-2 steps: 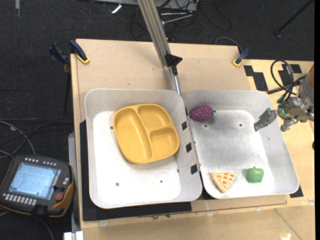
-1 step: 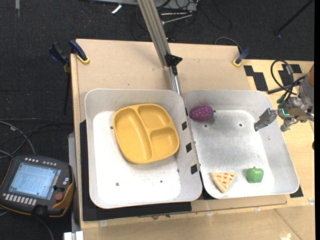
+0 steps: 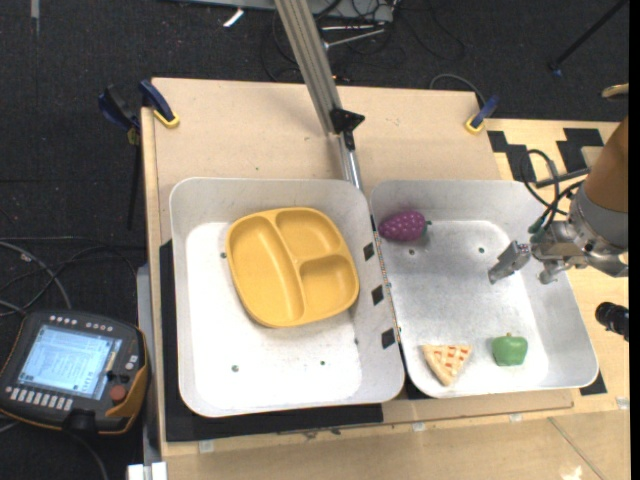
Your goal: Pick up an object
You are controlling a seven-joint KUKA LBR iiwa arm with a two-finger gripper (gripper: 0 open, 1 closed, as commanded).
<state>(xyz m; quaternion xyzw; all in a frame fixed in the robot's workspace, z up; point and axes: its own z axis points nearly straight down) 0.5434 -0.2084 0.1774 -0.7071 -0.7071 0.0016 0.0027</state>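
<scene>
The right bin (image 3: pixel 450 298) holds a purple bunch of grapes (image 3: pixel 403 226) at its far left, a pizza slice (image 3: pixel 446 361) near the front edge and a green pepper (image 3: pixel 510 349) to the right of the slice. My gripper (image 3: pixel 528 265) hangs over the right side of this bin, fingers spread, one finger (image 3: pixel 507 261) pointing left and nothing between them. It sits well above and behind the pepper and to the right of the grapes.
The left bin (image 3: pixel 200 368) carries a yellow divided plate (image 3: pixel 293 265). A metal pole (image 3: pixel 312 53) slants down to the seam between the bins. A teach pendant (image 3: pixel 70 363) lies off the bench at the lower left.
</scene>
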